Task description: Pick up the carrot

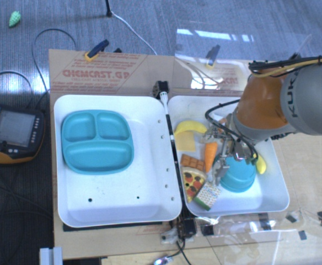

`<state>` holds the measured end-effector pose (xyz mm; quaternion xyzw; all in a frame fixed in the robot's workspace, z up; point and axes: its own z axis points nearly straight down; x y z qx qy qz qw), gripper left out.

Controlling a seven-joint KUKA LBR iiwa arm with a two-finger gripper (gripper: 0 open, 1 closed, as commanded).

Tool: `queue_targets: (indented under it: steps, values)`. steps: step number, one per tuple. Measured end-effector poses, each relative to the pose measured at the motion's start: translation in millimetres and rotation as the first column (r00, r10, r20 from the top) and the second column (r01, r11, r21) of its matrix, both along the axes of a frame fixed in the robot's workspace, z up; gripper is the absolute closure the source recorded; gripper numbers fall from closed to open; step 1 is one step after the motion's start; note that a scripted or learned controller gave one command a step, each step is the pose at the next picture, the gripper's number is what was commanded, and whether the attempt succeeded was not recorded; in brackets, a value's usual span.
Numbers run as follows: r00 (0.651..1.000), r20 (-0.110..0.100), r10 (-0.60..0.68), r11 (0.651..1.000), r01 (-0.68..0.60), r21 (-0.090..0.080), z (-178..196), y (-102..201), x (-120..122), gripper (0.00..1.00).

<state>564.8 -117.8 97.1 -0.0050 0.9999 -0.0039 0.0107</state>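
The orange carrot (pixel 210 153) lies in the right bin (pixel 271 200), near its middle, pointing toward the front. My gripper (pixel 223 159) is low over this bin, just right of the carrot and close against it. The grey arm with its orange band (pixel 263 106) comes in from the right and hides the bin's far right part. The wrist's cables cover the carrot's top end.
Around the carrot lie a yellow banana (pixel 187 128), a cheese slice (pixel 186 142), a brown waffle (pixel 192 162), a pizza slice (pixel 193 182) and a blue cup (pixel 240 175). The left bin (pixel 73 203) holds a blue divided plate (pixel 97 141). A pendant (pixel 12 132) lies at left.
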Motion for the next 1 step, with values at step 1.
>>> queue_targets:
  steps: [1]
  values:
    - [0.921, -0.009, -0.389, 0.921, 0.389, 0.011, -7.7, 22.4, -5.1, 0.00]
